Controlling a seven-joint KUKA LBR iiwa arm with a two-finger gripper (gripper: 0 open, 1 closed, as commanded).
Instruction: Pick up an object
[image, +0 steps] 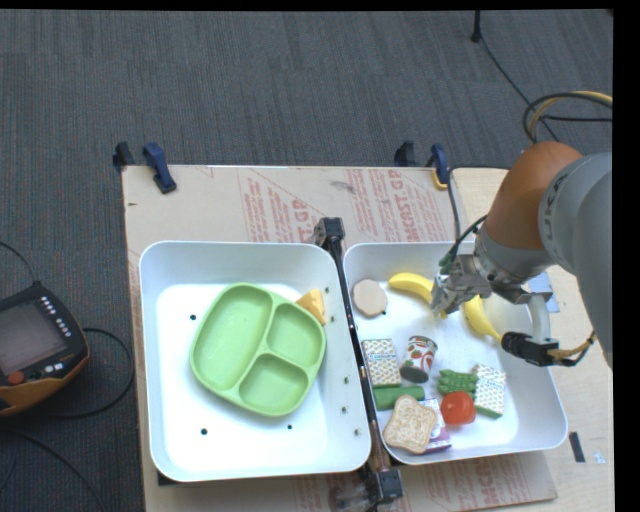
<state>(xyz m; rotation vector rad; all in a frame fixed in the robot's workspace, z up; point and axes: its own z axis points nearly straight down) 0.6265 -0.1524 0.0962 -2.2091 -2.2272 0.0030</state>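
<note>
My gripper (448, 293) is low in the right bin (545, 425), near its back. It sits between two yellow bananas: one (411, 285) just to its left, the other (481, 319) just to its right. Whether it touches either banana is not clear from this angle. A round tan cookie (369, 297) lies further left. In front of the gripper stand a small can (421, 353), a patterned box (379, 360), a slice of toast (410, 424), a red tomato (457, 408), green vegetables (458, 381) and another patterned box (490, 388).
The left bin (165, 280) holds a green divided plate (258, 348) with a yellow cheese wedge (312, 303) at its back right edge. A black divider (345, 300) runs between the bins. The arm's orange band (525, 195) hangs over the right bin's back right corner.
</note>
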